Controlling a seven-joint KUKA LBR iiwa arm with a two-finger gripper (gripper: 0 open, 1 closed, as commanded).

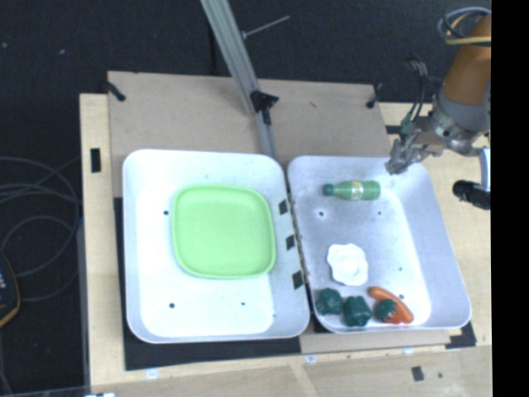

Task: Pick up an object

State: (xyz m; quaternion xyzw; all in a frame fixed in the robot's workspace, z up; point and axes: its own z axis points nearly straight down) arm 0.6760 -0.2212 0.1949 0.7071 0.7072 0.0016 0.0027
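- The arm [464, 73] enters from the right of the camera view, its orange band high near the top corner; the end effector [399, 157] hangs over the far right corner of the right bin [430, 213], just beside the rim.
- Whether the end effector is spread or closed cannot be told at this size — the tips blur into the bin's edge; nothing is seen between them.
- A small green bottle [353, 190] with a yellowish middle lies on its side in the far part of the right bin, cap end toward the left; it sits near the end effector but apart from it.
- A white lumpy object [347, 263] rests around the middle of that bin.
- Along the near edge lie two dark green pieces [344, 306] (close together, shapes unclear), and just right of them an orange-red item [393, 305] with a green part.
- The left bin [149, 246] holds a light green square plate [223, 231], flat and roughly centred.
- Both bins sit side by side on the pale counter [99, 222]; a grey metal bar [235, 52] slants down from the top toward the gap between them.
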